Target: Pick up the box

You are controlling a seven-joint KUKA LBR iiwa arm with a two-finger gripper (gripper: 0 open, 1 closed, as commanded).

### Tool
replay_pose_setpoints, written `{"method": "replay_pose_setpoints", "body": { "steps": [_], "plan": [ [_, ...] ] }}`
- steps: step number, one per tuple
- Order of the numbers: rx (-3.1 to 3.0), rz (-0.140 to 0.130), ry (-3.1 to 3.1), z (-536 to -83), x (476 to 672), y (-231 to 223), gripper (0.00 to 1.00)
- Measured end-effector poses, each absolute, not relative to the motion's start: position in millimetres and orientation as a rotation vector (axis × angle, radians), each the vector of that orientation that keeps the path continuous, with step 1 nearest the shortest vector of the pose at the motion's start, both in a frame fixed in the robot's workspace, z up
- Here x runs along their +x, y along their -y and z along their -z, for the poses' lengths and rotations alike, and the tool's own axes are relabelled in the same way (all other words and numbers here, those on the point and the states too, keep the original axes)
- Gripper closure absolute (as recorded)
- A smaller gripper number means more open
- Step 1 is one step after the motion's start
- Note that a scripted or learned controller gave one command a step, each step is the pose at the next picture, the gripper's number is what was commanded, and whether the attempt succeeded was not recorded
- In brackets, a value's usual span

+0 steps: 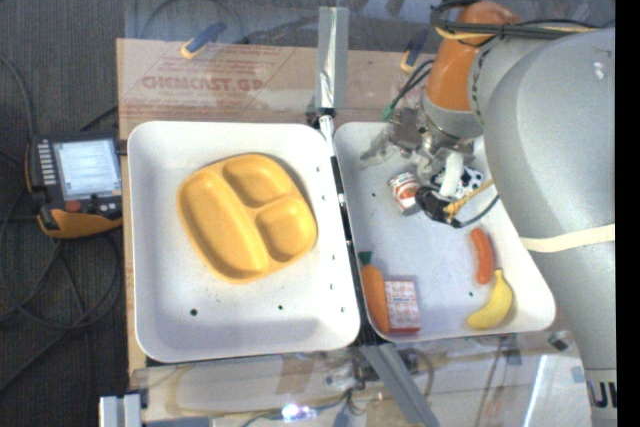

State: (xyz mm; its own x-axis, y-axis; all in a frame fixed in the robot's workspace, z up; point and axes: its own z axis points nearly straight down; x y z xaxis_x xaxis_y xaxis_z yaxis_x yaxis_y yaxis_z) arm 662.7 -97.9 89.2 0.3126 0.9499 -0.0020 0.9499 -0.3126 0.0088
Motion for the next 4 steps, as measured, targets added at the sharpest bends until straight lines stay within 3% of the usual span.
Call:
{"method": "replay_pose_setpoints", "body": {
  "steps": [1, 2, 3, 4],
  "plan": [
    [2.582, -0.008, -1.778, -90.2, 590.8, 121.7, 0.0],
    [2.583, -0.013, -1.778, -99.9, 591.9, 121.6, 1.0],
    [2.583, -0.012, -1.778, -99.8, 591.8, 121.6, 0.0],
    [2.617, 0.006, -1.736, -213.9, 588.7, 99.2, 0.0]
  ]
}}
